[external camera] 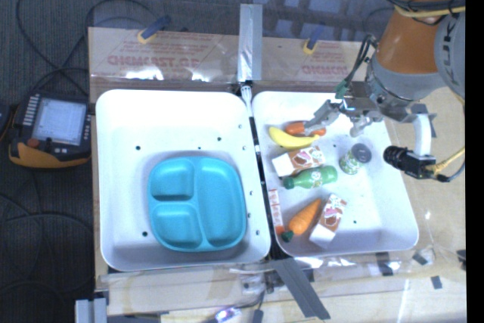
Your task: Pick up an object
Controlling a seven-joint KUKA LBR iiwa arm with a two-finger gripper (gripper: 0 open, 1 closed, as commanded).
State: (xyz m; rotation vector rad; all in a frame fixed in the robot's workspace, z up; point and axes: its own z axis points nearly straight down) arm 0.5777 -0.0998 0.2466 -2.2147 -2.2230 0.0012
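Note:
The right bin [393, 215] holds several toy foods. A yellow banana [291, 137] lies near its back left, with a small orange piece [308, 126] just behind it. In front of these are a red and white carton [301, 160], a green bottle [311, 178], an orange carrot [304, 215], a second small carton [330, 211] and a silver-topped can [352, 159]. My gripper [342, 119] hangs over the back of this bin, right of the banana and above the can. It is open, with nothing between its fingers.
The left bin [128, 125] carries a blue divided plate [198, 200]. A thin red packet [274, 205] lies against the right bin's left wall. A metal divider [249, 41] stands behind the bins. A teach pendant [49, 128] rests on the floor at far left.

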